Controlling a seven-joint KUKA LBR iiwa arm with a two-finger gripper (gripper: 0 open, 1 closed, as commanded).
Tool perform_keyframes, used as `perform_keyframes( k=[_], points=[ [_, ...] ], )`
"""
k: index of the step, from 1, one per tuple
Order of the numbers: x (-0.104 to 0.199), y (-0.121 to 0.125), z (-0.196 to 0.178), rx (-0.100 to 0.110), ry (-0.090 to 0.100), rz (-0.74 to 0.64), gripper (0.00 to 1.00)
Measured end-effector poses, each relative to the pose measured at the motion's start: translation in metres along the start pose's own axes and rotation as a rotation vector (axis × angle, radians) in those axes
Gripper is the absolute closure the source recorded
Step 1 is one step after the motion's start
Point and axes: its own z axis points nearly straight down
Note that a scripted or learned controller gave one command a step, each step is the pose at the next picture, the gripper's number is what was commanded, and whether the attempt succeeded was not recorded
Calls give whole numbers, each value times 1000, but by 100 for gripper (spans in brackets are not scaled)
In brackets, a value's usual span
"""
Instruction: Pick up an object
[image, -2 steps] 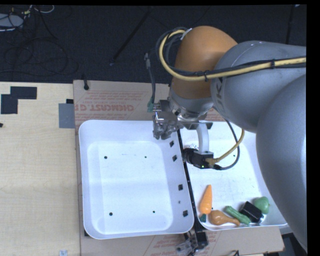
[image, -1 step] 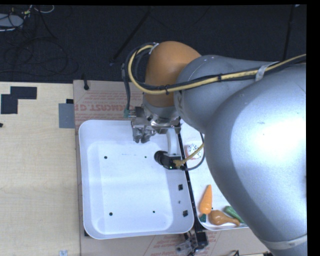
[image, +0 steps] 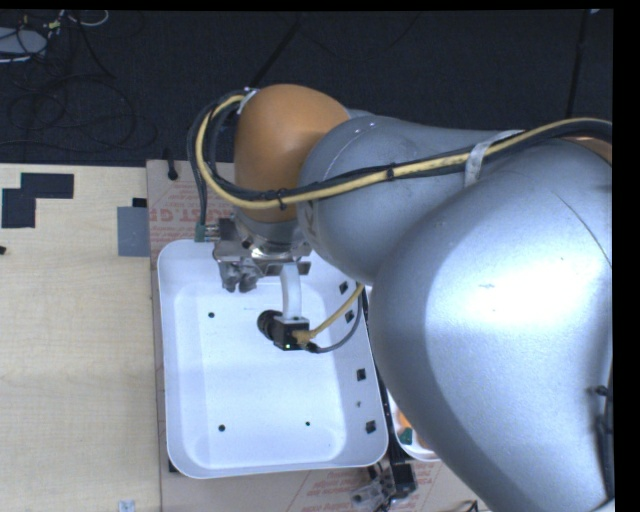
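My gripper (image: 243, 282) hangs over the far part of the left white bin (image: 190, 420), just below the orange wrist band. Its grey fingers point down toward the bin floor, and I see nothing between them. How far apart they stand is unclear from this angle. The arm covers the right bin almost entirely; a small orange and white patch (image: 405, 432) peeks out under the arm at the lower right.
The big grey arm fills the right half of the view. The left bin's floor shows a few small dark dots. A wooden bench top (image: 70, 350) lies to the left, with dark grey and black patches near its far edge.
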Motion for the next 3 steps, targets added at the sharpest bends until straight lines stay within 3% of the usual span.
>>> perform_keyframes(
  k=[1, 2, 3],
  points=[
    [33, -58, -39, 1, 0, 1, 100],
    [31, -57, -36, 2, -4, 3, 0],
    [28, -26, 61, 9, -8, 7, 0]
  ],
)
